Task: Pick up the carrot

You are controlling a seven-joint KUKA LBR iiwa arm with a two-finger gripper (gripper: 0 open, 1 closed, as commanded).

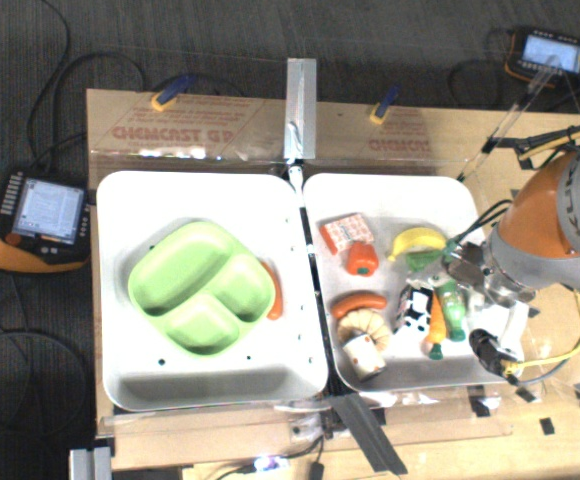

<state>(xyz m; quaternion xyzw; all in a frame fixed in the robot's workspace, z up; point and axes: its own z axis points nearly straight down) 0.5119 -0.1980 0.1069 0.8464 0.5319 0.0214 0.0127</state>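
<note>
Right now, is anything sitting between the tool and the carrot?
Yes. The yellow toy banana lies between the tool and the stubby orange carrot with a green top, at the far end of the right white bin.

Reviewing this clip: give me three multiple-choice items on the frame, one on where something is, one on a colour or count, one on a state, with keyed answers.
1. Where does the green divided plate lie?
A. In the left bin
B. In the right bin
C. On the bare bench between the clamps

2. How many white bins stand side by side on the bench?
A. One
B. Two
C. Three

3. How does the banana lie relative to the arm's gripper?
A. Clamped and lifted above the bin
B. Resting in the right bin beside the gripper
C. Lying outside both bins

Answers:
1 A: the plate sits inside the left bin, well clear of the centre divider.
2 B: the left bin and the right bin meet at the middle.
3 B: the banana rests on the bin floor near the red-and-white packet, just left of the gripper.
</note>
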